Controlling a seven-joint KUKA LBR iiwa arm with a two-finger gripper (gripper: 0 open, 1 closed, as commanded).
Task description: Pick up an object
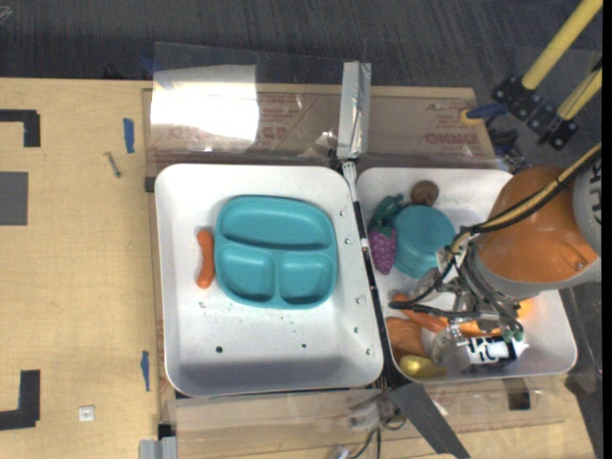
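My gripper [466,340] is low in the right bin [559,347], near its front edge, under the orange wrist band. An orange carrot-like piece [413,333] lies just to its left, touching or nearly touching the gripper body. A small yellow item [416,364] sits below that at the bin's front rim. A thin orange strip [418,305] lies a little farther back. A teal cup [424,240] stands behind the gripper, with purple grapes [382,250] and a green leafy piece [387,207] on its left. A brown ball [425,193] rests at the bin's back.
The left bin [182,256] holds a teal divided plate [277,250] and an orange sausage-shaped piece [205,258] beside the plate's left edge. A ridge [359,256] separates the two bins. Clear plastic sheeting [287,113] stands behind both bins.
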